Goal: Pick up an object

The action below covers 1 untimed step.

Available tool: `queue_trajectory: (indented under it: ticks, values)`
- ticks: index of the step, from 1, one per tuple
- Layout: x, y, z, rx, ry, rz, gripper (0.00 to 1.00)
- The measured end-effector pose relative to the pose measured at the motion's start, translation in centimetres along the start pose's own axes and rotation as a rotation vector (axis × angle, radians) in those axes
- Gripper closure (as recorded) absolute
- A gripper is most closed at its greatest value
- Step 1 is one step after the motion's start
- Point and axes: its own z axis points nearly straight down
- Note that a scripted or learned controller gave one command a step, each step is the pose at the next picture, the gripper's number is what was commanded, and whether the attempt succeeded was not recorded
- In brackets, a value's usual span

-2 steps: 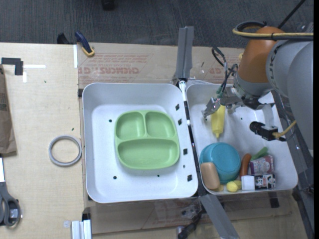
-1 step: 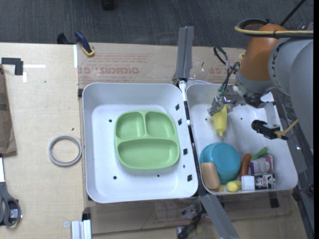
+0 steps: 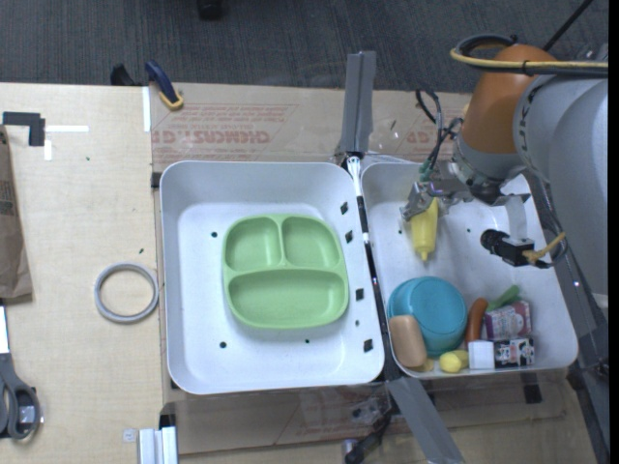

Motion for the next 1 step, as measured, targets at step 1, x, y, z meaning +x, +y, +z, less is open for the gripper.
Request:
queue_trajectory:
  ticks: [1]
  values:
    - [5.21,0.77,-11.92,0.001,0.0,0.068,1.0]
